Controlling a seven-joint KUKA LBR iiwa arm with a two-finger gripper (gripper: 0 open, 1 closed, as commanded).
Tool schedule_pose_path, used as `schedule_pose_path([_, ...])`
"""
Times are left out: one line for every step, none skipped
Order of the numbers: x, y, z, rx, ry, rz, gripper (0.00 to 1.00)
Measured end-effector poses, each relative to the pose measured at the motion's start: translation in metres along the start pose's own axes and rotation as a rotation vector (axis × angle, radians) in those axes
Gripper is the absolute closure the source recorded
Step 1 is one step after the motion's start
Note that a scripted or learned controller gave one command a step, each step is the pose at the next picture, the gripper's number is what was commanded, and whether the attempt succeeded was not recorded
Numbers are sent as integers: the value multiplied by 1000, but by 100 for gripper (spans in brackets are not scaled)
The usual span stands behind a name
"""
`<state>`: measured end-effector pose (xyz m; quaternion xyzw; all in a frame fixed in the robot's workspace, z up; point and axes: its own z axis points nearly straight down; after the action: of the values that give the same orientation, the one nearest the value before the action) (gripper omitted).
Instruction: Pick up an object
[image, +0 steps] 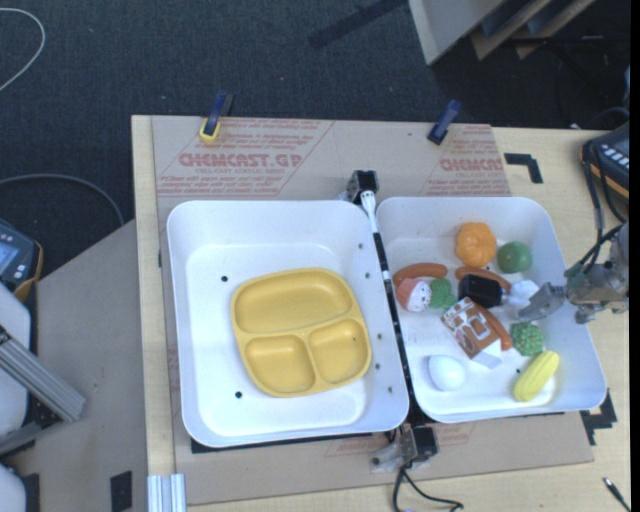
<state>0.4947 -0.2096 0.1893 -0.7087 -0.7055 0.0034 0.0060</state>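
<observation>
While my metal two-finger claw (532, 306) hangs with fingers apart, gripping nothing, at the right bin's (575, 385) right edge, I am only approaching; next I must lower onto the bumpy green toy (528, 339) just beside it.

Both bins (190, 240) are finished in white. A plain yellow divided tray (300, 330) is seen in the left bin. In the right bin: orange fruit (476, 243), green ball (515, 257), white egg (446, 372), yellow corn (536, 375), brown-and-white patterned box (473, 328).
</observation>
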Motion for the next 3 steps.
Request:
schedule_pose_path([0, 3, -7, -13, -4, -4, 0])
schedule_pose_path([12, 1, 47, -6, 1, -5, 0])
schedule_pose_path([11, 5, 80, -24, -5, -6, 0])
